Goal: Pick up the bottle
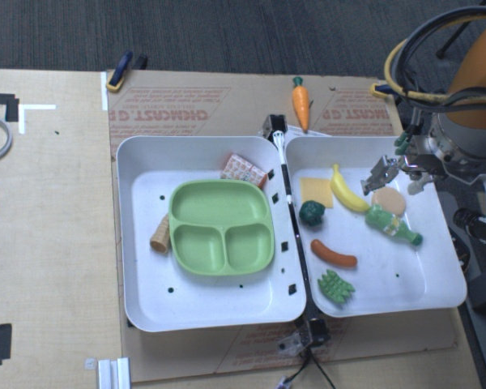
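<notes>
Gripper (398, 174) spread open above right bin (437, 294), green bottle (392, 224) lying flat, cap pointing lower right

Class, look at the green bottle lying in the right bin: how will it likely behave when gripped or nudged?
The bottle lies on its side and looks round, so it may roll if nudged. It appears to be small glossy plastic: probably light, stiff, perhaps slippery. The banana close beside it might get bumped.

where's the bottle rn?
The green bottle lies on its side in the right bin, toward its right half, just below the tan round piece and right of the banana. The hand is above it.
</notes>
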Available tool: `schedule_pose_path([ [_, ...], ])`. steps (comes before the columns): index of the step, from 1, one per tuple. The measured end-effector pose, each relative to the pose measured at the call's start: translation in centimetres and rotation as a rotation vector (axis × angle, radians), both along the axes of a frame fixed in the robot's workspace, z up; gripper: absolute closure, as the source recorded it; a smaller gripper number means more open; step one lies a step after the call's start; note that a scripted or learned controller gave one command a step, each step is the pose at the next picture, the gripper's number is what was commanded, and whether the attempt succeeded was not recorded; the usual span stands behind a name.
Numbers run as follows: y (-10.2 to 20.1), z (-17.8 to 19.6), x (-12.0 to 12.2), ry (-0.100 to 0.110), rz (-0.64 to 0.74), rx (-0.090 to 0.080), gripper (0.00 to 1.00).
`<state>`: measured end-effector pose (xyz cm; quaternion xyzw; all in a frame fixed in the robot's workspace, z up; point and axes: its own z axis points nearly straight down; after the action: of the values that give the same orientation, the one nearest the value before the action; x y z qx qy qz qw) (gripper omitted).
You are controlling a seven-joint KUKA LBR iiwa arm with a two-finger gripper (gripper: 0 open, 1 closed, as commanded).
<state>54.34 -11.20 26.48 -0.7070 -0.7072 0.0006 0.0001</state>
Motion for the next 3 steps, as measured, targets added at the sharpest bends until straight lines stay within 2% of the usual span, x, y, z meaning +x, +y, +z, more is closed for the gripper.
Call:
schedule_pose_path([
  [1,-2.1,-16.9,-1.3,-0.001,0.052,0.000,0.00],
  [2,-2.2,-15.9,-1.3,-0.002,0.050,-0.001,1.00],
  [3,3.9,-2.0,-6.1,0.000,-0.137,0.000,1.00],
])
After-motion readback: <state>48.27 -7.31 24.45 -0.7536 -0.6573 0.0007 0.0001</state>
